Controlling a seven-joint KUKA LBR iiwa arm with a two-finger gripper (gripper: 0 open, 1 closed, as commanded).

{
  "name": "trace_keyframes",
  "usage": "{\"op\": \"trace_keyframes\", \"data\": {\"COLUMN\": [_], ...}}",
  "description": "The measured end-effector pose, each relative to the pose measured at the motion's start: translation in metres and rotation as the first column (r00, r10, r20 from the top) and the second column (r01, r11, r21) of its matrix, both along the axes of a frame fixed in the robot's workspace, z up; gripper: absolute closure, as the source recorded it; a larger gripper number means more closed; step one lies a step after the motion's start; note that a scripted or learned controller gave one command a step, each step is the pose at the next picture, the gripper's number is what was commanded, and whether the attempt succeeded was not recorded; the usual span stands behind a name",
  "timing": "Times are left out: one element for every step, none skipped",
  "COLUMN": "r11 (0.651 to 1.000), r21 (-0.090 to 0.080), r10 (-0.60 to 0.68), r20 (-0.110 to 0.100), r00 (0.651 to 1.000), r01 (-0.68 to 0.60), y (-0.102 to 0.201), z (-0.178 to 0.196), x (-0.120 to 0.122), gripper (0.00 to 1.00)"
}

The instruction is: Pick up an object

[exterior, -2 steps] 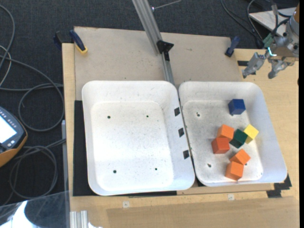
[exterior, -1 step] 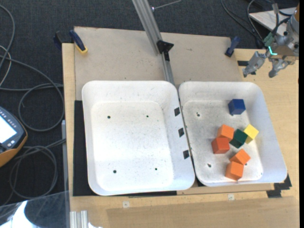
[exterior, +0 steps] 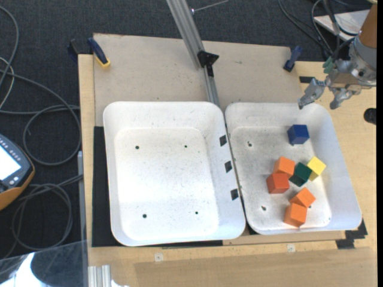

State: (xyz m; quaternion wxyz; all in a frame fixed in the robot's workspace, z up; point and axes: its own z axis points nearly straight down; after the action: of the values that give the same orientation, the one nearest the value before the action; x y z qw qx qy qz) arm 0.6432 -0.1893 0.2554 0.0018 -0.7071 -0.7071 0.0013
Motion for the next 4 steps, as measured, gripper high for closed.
{"op": "trace_keyframes", "data": {"r11": [1.0, 1.0, 1.0, 1.0], "r21": [0.001, 0.001, -0.001, -0.003], "r10": [0.002, 0.001, 0.002, 0.001], "r20": [-0.002, -0.003, 0.008, 0.011], "r00": [1.0, 1.0, 1.0, 1.0], "r01": [-0.002, -0.001, -0.002, -0.001], "y": [0.005, 0.009, 0.009, 0.005], "z": [-0.057, -0.12, -0.103, -0.058], "x": [0.008, 0.006, 0.009, 0.012], "gripper": [0.0, 0.0, 1.0, 1.0]}}
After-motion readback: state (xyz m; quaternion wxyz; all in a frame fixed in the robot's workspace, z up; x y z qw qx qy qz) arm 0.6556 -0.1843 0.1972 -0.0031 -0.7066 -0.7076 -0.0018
